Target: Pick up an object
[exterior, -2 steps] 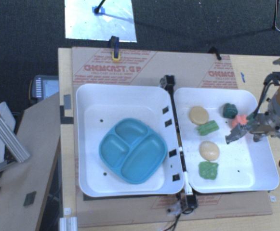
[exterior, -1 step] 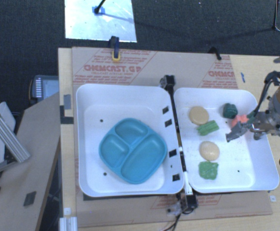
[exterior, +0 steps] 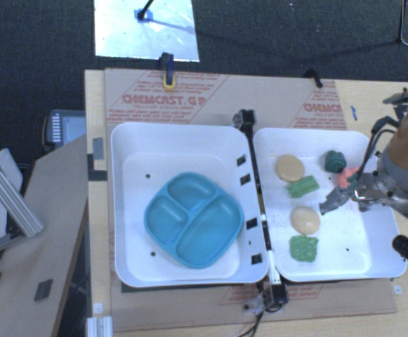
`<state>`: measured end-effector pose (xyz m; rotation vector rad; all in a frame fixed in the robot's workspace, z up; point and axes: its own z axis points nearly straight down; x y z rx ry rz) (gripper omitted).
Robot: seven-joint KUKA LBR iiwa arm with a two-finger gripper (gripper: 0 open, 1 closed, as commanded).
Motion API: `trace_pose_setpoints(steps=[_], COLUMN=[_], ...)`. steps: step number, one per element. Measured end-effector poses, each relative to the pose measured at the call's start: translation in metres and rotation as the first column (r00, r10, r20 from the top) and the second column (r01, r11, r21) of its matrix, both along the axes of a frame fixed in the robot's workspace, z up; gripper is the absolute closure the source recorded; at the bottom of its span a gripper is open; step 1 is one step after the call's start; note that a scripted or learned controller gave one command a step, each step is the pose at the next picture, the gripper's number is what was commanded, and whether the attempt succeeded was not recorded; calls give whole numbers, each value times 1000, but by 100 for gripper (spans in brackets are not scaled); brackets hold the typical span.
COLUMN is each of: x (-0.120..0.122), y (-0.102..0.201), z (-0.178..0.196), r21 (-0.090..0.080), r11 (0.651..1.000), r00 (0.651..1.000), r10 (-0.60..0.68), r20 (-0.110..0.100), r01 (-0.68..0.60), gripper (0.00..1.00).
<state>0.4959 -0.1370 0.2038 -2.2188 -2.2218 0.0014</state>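
Two shallow white bins sit side by side on my counter. The left white bin (exterior: 130, 188) carries a light blue plastic plate with three compartments (exterior: 193, 218), lying at a slant near the bin's middle, well apart from me. The right white bin (exterior: 351, 255) is where the pickable things lie: a round tan disc (exterior: 289, 168) near its upper left, a flat green ridged piece (exterior: 303, 186) just below and touching or nearly touching it, a second pale tan round piece (exterior: 305, 220) lower down, and a green lumpy piece (exterior: 303, 248) just beneath that. Farther right, a dark teal lump (exterior: 335, 161) sits near the top, with a small pink-orange object (exterior: 346, 177) just beside my wrist.

My gripper (exterior: 332, 201) reaches in from the right, low over this bin, its dark tip pointing left and slightly down. I cannot tell how it is set.

I judge the pale tan round piece the nearest candidate: it lies just left and slightly below my tip, almost touching. Being round, it has no long axis to align with.
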Motion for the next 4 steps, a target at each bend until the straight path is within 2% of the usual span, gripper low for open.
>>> trace_pose_setpoints(steps=[2, 3, 4], x=[-2, 0, 2], y=[-2, -3, 7], z=[-115, -102, -46], r21=[1, -1, -2], r11=[1000, 1000, 1000], r00=[1000, 1000, 1000], r10=[0, 1, 3], r20=[-1, 4, 7], r01=[0, -1, -3], gripper=[0, 100, 100])
